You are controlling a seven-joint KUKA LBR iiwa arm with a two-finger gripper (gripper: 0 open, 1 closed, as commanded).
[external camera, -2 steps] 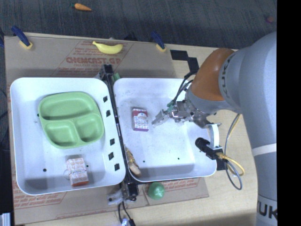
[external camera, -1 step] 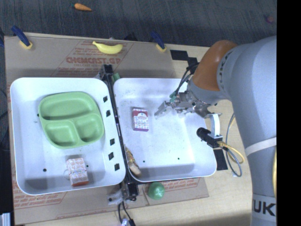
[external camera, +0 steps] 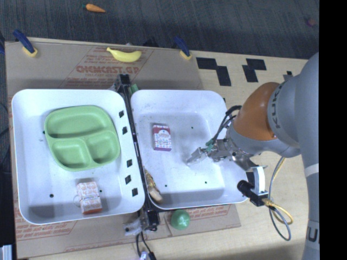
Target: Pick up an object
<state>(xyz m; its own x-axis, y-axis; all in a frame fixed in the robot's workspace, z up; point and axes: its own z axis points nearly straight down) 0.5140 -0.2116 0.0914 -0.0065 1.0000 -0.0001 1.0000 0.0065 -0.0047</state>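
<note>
One red packet (external camera: 161, 137) stands long axis up-down in the right bin (external camera: 179, 196); fingers' (external camera: 196, 155) state perhaps unreadable.

Bins (external camera: 179, 99): smooth white plastic, slight sheen. Green tray (external camera: 81, 136): matt plastic. Bench sheet (external camera: 157, 64): printed brown cardboard. Orange band (external camera: 257, 115): glossy.

Left of the claw (external camera: 196, 156), the small box (external camera: 161, 137) is red with a pale printed panel. The right bin (external camera: 179, 99) around them is white, speckled with a few dark dots. Farther left, the left bin (external camera: 24, 145) is white too; its divided tray (external camera: 81, 136) is light green, and the packet (external camera: 88, 196) is cream with red print. Below the claw, the ball (external camera: 180, 219) is green. Well above and left, the banana (external camera: 124, 53) is yellow. The cardboard (external camera: 97, 66) is tan with red lettering. Just right, the arm (external camera: 295, 110) is grey with an orange band.
</note>
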